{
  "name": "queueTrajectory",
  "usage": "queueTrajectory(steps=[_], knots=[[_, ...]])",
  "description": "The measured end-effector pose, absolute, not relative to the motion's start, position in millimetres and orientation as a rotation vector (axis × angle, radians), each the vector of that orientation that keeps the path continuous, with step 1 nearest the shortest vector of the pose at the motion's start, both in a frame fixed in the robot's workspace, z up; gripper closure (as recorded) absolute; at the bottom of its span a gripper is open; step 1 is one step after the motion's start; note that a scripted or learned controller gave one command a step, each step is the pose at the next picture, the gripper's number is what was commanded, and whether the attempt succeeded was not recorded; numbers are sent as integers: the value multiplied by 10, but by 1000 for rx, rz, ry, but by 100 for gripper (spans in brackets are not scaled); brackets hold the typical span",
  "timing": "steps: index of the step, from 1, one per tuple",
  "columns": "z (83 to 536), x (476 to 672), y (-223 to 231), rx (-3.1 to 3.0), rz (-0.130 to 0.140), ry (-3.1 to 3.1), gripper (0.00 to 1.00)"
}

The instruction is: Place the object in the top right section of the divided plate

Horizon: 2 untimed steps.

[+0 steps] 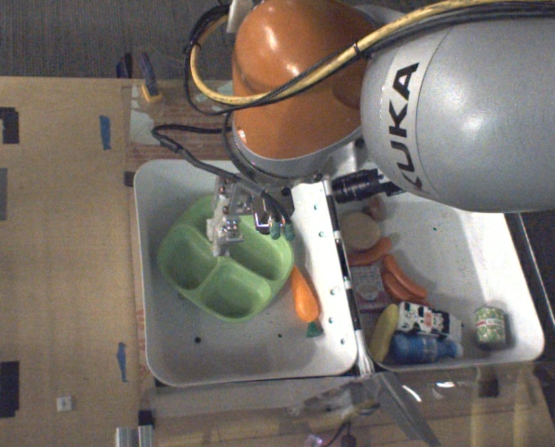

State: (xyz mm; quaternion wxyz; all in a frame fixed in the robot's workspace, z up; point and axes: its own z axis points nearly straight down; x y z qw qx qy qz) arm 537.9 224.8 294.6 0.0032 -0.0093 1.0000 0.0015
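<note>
I can't tell the gripper's [229,220] state above the green divided plate [223,273]; a blind release risks the wrong section.

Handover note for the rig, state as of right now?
Gripper: over the green divided plastic plate in the left white bin, above its upper sections; finger state unclear, nothing seen held.
Orange toy carrot: on the bin floor just right of the plate, touching or nearly touching its rim.
Done: no object visible in any plate section.
Left: pick an object and place it in the top right section.
</note>
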Motion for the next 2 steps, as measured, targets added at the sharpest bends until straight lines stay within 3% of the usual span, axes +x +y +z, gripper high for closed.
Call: queueTrajectory(steps=[1,2], knots=[[3431,5496,2273,-5,6,3134,100],[2459,5197,1917,74,3,3137,100]])
